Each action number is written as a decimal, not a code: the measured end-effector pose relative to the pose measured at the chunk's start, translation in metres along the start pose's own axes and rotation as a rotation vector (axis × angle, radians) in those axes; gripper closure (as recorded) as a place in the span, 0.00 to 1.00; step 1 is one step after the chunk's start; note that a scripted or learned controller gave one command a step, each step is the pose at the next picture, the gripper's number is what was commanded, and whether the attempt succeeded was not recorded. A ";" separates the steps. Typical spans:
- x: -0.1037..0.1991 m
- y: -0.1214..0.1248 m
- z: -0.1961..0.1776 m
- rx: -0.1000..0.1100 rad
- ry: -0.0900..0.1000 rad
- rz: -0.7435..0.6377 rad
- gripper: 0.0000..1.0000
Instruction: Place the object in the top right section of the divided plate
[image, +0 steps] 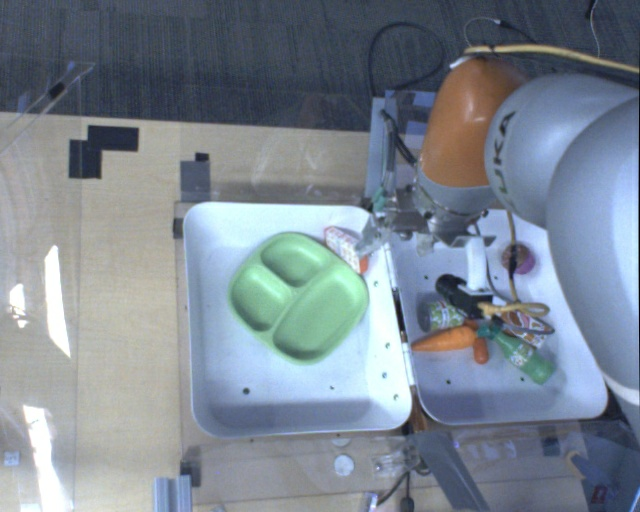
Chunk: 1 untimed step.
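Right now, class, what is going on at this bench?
A grey robot arm reaches in over the wall between two white bins. Its pincer hangs beside a small red-and-white packet next to the green divided plate in the left bin. A carrot and other items lie in the right bin.

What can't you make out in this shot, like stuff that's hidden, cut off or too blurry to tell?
- Gripper: in the camera view, the wrist above hides most of it.
- Small red and white object beside the green divided plate: too blurred to identify, and whether it touches the plate's rim is unclear.
- Right bin: the arm covers its far right part.
- Clutter around the carrot and green bottle: overlapping, too small to separate.
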<state>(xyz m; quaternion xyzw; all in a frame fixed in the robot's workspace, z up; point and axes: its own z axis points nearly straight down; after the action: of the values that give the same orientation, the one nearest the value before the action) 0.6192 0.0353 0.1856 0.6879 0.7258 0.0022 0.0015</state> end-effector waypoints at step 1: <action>0.001 0.002 -0.012 -0.006 0.001 -0.003 1.00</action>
<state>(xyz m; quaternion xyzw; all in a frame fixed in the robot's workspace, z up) 0.6212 0.0364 0.1972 0.6867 0.7269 0.0049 0.0033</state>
